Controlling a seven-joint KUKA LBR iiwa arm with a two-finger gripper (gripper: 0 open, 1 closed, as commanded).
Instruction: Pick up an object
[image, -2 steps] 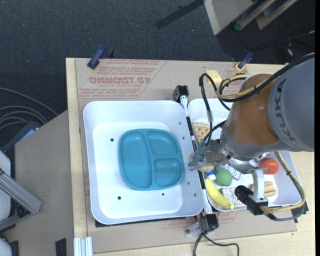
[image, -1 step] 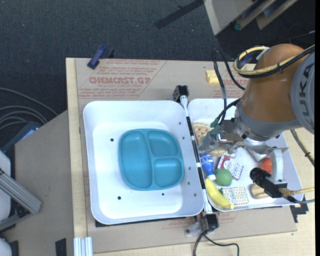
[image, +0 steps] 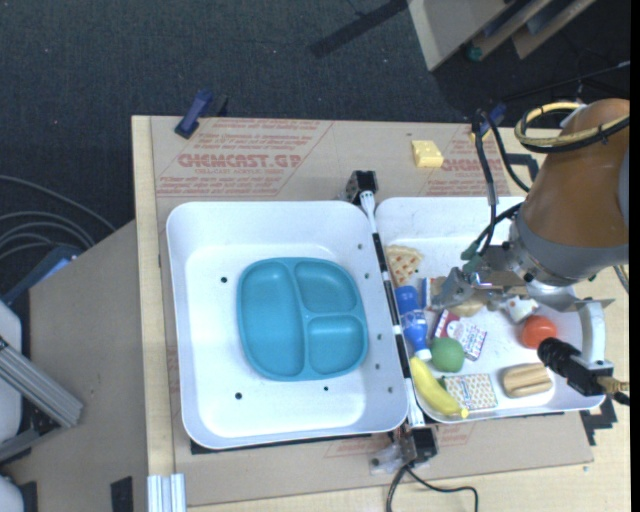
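The right bin (image: 420, 215) holds several toy foods: a waffle-like cracker (image: 404, 264), a blue bottle (image: 408, 302), a green ball (image: 447, 354), a banana (image: 432, 388), a bread roll (image: 526, 380), a red tomato (image: 538, 329) and small printed packets (image: 470, 391). My gripper (image: 462, 287) hangs low over the middle of this bin, just right of the blue bottle and above the packets. The arm's wrist covers the bin's right part. I see nothing clearly between the fingers.
The left bin (image: 200, 235) holds a teal divided plate (image: 302, 317). A yellow block (image: 427, 153) lies on the cardboard behind the right bin. A blue clip (image: 197, 113) sits at the bench's back left. Cables hang near the arm.
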